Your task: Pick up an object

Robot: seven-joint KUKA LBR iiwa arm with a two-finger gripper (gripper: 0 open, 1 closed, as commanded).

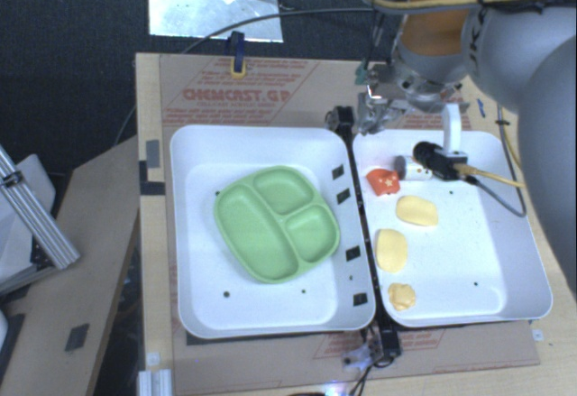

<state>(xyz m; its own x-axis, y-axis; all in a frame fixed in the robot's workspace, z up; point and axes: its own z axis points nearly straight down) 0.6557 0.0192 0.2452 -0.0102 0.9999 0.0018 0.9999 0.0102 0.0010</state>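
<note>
Camera view: cardboard (297,77) w/ red "CHEMCAST GP"; gripper (371,117) at right bin (487,245) rim, grip state unclear

Glossy green plastic plate (275,223) in smooth white bin (203,295).

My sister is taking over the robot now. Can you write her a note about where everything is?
Gripper: hangs over the far left corner of the right bin, beside the divider.
Things: a red piece lies just in front of the gripper. Three yellow pieces lie in a row toward the near edge. A green divided plate sits in the left bin.
Done: nothing lifted, all pieces lie on the bin floor.
Left: pick one up, and the red piece is nearest.
</note>
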